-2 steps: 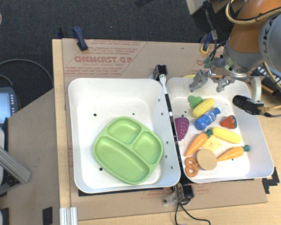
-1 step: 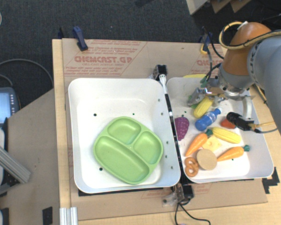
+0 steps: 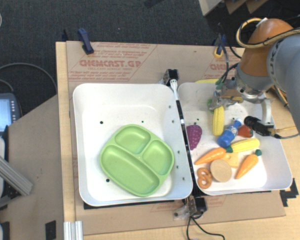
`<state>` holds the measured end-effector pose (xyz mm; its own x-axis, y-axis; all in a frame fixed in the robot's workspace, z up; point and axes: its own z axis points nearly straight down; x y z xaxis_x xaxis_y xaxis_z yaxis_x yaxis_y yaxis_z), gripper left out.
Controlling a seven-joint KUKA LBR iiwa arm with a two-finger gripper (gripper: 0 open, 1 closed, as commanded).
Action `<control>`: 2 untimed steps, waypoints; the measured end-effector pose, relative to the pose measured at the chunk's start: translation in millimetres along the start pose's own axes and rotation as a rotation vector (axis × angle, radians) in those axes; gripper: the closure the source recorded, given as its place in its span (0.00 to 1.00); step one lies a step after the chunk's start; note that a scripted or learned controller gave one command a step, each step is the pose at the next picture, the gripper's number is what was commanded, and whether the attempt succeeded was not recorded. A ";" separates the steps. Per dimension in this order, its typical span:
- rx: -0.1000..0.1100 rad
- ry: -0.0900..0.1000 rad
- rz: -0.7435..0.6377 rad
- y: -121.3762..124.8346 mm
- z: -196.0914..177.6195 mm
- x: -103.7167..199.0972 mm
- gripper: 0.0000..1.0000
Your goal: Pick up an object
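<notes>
Yellow corn [image 3: 218, 121] lies upright in the right bin [image 3: 277, 179], just below my gripper [image 3: 221, 100]. I can't tell its grip state, so I'd descend centred over the cob, clear of the blue toy [image 3: 229, 134].

All the pickable pieces lie in the right bin [image 3: 280, 176]. Taking the upright yellow corn cob [image 3: 218, 121] as landmark: purple grapes [image 3: 193, 135] lie to its left by the bin's wall; a blue bottle [image 3: 228, 135] sits just lower right; a second corn cob [image 3: 245, 145] lies crosswise below that. Farther below rest two carrots [image 3: 210, 156] [image 3: 247, 165], a round tan disc [image 3: 221, 171] and a pretzel [image 3: 204, 177].
</notes>
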<state>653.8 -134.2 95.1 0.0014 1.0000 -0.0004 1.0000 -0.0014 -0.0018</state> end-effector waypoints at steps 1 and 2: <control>-0.010 0.002 -0.009 -18.8 -95.9 80.8 1.00; 0.002 0.003 -0.007 -57.5 -100.7 140.0 1.00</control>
